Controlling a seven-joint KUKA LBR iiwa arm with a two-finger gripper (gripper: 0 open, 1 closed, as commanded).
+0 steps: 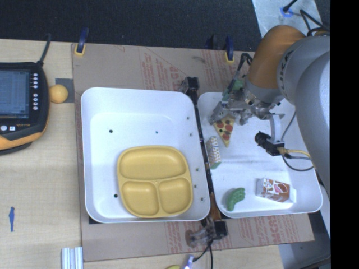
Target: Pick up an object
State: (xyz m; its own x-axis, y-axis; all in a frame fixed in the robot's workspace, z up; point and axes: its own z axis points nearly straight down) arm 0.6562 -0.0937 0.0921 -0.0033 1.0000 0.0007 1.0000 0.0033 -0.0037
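Orange-topped pizza slice (225, 130) lies flat in the right bin (305, 206), just under the tool (230, 115); tool's opening, cannot tell; slice looks light, stiff, thin; pinch across its narrow edges.

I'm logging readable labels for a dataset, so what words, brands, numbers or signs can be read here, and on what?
None can be read.
Brown cardboard sheet under the bins: faint red print, too blurred.
Small red-and-white carton in the right white bin: markings too small.
Black-and-orange handheld pendant: screen content too blurred.
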